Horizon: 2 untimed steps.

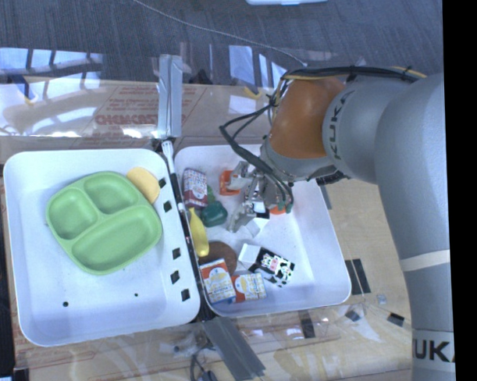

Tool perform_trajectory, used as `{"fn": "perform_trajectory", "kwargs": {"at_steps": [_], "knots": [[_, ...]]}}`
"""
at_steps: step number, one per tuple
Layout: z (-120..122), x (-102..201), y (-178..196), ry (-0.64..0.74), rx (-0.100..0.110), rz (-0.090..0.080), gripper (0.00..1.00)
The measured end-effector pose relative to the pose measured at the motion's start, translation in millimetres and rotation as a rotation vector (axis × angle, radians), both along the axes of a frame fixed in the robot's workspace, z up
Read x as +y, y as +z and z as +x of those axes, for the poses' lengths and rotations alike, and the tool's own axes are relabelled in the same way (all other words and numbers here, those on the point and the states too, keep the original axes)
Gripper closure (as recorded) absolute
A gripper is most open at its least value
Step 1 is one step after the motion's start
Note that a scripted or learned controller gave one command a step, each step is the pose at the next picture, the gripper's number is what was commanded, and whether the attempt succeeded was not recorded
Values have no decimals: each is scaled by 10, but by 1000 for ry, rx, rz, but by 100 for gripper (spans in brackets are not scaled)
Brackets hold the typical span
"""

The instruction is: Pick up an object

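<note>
- Camera view: your left bin (39, 310) holds a green divided plate (104, 222).
- Right of it, the right bin (323, 257) holds cartons, a banana (199, 234), and the gripper (251, 205); open or closed, you cannot tell.

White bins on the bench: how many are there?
2. The left bin holds a green plate; the right bin holds small items under the end effector. Both show whole.

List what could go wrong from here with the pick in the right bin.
1. Crowding: the claw sits low among packed items, with the green object, the banana and the red packet close by, so it may knock a neighbour or catch two things.
2. Items by the bin wall leave little room for a grasp.
3. The arm hides the orange item partly, so a miss could go unnoticed.
</note>
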<state>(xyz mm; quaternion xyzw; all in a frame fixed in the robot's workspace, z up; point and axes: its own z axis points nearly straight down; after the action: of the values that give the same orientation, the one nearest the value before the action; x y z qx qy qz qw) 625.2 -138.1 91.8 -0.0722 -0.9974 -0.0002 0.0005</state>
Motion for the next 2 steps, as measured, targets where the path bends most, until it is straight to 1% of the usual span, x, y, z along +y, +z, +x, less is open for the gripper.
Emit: {"fn": "perform_trajectory", "kwargs": {"at_steps": [1, 2], "knots": [[-40, 367, -2, -406, 3, -1, 0], [-545, -167, 16, -699, -1, -2, 0]]}}
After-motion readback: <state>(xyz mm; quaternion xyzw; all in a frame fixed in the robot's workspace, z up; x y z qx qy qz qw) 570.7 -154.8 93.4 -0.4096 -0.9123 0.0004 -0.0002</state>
